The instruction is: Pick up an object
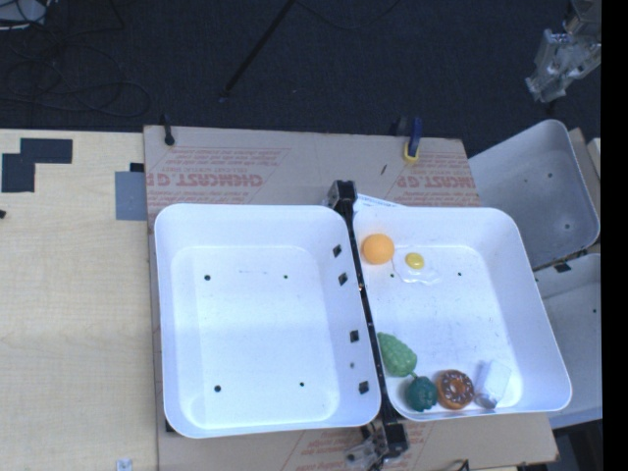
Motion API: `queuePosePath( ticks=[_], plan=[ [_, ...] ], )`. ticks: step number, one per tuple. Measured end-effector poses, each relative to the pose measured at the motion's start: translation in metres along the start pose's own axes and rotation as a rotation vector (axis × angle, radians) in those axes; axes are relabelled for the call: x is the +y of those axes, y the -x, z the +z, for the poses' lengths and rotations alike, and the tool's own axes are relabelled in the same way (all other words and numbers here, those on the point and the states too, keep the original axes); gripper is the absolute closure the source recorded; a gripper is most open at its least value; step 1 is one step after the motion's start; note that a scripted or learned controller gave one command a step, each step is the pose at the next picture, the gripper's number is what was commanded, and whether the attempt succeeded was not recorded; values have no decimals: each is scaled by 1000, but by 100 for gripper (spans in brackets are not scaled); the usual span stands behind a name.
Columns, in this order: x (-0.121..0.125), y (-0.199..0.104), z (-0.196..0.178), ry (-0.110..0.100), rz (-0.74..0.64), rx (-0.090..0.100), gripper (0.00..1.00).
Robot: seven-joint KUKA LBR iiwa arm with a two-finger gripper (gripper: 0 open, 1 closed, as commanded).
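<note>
Cardboard sheet (255, 170) under two white bins (167, 263), wooden bench (69, 312), dark floor beyond; gripper (561, 62) top right, state unclear.

A blue-and-yellow clamp (413, 138) grips the cardboard sheet's (245, 170) far edge.

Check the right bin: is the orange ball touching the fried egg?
Apart. In the camera view a strip of white bin floor shows between the orange ball and the fried egg.

Right bin (510, 263) holds orange ball (378, 249), fried egg (416, 265), green lump (396, 354), donut (454, 389) (near front wall).
</note>
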State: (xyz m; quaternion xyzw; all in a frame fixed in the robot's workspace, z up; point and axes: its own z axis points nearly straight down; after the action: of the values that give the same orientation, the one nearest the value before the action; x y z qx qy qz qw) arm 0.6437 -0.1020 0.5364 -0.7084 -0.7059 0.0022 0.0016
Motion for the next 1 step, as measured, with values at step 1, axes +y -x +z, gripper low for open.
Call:
queuePosePath(
  ticks=[1],
  plan=[
    [0, 66, 0, 2, 1, -1, 100]
  ],
)
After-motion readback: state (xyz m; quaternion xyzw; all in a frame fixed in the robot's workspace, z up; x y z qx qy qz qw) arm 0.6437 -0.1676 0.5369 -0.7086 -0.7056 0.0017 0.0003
